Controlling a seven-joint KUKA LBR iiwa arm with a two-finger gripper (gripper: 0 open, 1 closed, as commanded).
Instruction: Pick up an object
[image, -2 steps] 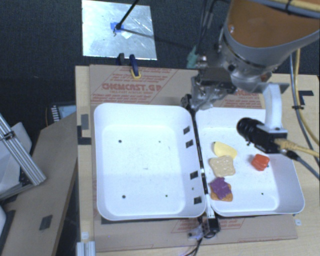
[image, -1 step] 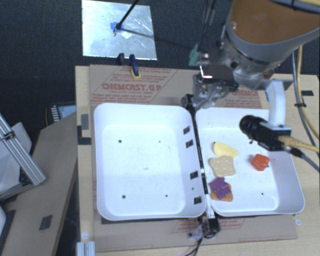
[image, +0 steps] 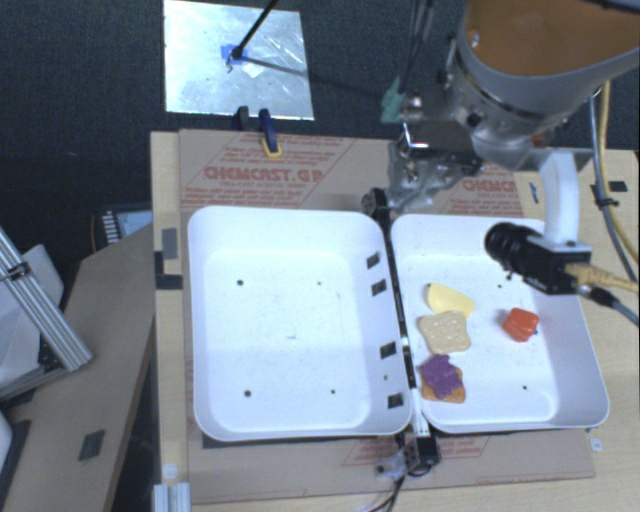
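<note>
Two shallow white bins are sitting side by side on the bench (image: 165, 300), touching along a middle seam. The left bin (image: 215, 240) is offering wide open floor. In the right bin (image: 580, 395), a yellow piece (image: 450, 299), a tan cracker (image: 445, 332) and a purple-and-orange piece (image: 441, 378) are clustering near the seam, with a red piece (image: 520, 323) well apart. The arm (image: 540, 55) is hanging over the right bin's far edge, its gripper (image: 418, 180) pointing down; the state of the fingers cannot be made out.
</note>
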